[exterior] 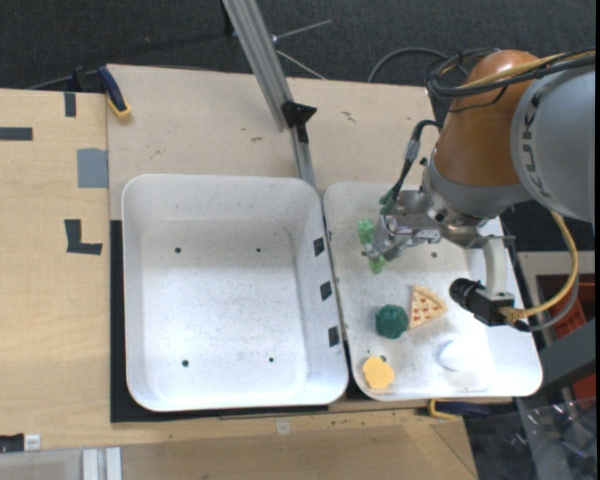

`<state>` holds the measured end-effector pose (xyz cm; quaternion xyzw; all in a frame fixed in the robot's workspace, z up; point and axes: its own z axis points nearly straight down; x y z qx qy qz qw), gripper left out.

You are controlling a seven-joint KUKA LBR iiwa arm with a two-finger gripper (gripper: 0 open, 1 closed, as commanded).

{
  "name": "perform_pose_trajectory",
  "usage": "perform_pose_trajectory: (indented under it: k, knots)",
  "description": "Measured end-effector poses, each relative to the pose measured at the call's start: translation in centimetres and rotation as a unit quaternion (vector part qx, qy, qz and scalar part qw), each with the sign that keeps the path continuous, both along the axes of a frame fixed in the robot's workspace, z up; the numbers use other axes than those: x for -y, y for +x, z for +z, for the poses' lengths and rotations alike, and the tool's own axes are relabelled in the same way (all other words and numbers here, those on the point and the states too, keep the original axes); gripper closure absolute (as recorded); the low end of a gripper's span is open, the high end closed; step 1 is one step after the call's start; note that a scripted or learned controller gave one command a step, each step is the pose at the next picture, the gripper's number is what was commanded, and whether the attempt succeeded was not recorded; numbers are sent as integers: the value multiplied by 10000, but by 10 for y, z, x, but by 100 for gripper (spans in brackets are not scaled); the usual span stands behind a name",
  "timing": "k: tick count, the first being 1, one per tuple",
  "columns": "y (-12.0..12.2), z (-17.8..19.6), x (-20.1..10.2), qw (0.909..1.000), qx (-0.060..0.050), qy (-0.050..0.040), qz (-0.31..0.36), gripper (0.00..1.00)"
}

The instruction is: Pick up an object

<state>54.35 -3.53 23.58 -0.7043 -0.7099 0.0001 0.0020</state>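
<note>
Green toy sits in the right bin, looks pinched between the fingers though it's blurry; pizza slice, green ball, yellow lump lie nearby.

This is looking like a robotics lab: a grey and orange industrial arm is reaching over a plywood counter carrying two white bins, with tape marks, an aluminium mast and loose cables lying around.
</note>
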Motion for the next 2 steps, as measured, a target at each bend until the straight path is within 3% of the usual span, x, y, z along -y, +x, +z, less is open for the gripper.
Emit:
perform_pose_trajectory:
  k: [2]
  knots:
    - [-29,-5,-107,10000,-9,-11,-7,100]
